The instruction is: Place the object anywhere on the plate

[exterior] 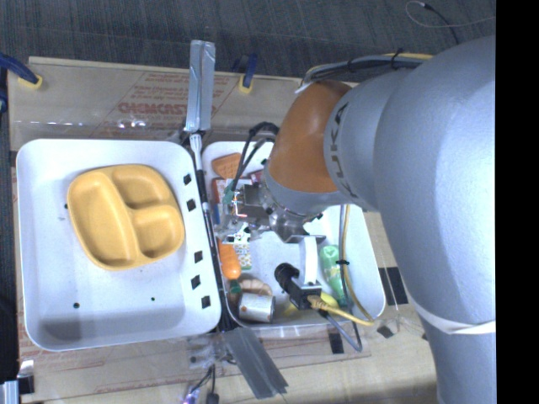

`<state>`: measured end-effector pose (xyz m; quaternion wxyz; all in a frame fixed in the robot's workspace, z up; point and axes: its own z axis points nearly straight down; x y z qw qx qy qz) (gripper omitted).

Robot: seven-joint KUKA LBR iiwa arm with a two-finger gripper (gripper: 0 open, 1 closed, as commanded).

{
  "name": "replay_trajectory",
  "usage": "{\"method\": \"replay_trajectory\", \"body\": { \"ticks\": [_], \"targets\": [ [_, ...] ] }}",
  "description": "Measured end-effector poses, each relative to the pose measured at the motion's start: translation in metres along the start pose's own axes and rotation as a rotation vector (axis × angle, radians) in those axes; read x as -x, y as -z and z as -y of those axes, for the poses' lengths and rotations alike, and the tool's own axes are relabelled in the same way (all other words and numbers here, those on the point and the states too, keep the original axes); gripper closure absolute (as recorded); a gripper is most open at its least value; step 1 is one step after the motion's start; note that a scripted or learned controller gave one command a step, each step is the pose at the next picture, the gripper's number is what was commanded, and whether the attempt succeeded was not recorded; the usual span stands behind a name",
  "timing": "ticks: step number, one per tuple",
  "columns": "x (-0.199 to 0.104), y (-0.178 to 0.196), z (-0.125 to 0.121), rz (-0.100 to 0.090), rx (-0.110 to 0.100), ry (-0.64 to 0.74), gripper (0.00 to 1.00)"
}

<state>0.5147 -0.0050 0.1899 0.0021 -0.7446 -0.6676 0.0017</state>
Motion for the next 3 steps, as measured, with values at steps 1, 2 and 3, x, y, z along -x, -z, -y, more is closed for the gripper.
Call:
{"method": "replay_trajectory", "body": {
  "ticks": [1,2,3],
  "targets": [
    [-0.072,-0.001,-0.030,0.001,-0.001,0.121,1.00],
    [-0.064,0.003,-0.007,0.002,-0.004,0.075,1.00],
    [-0.130,0.045,-0.051,0.002,0.000,0.225,1.00]
  ]
}}
